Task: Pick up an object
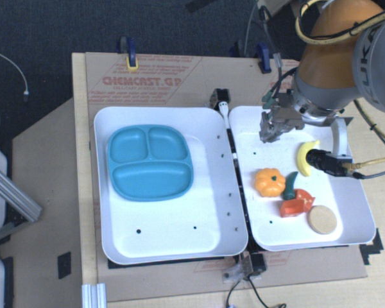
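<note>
Gripper (269,135) above right bin (346,236); finger state indeterminate.
Toy pumpkin (269,182) lay just below the gripper (nearest object), toward the bin's front.

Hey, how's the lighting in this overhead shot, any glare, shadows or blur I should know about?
In the camera view, light is even and bright; the two shallow white bins look nearly washed out, with mild sheen on the blue divided plate. Shadows are soft, short ones beside the small orange pumpkin and round tan disc. The two-finger gripper looks slightly soft; the dark floor around the bench lacks detail.
</note>
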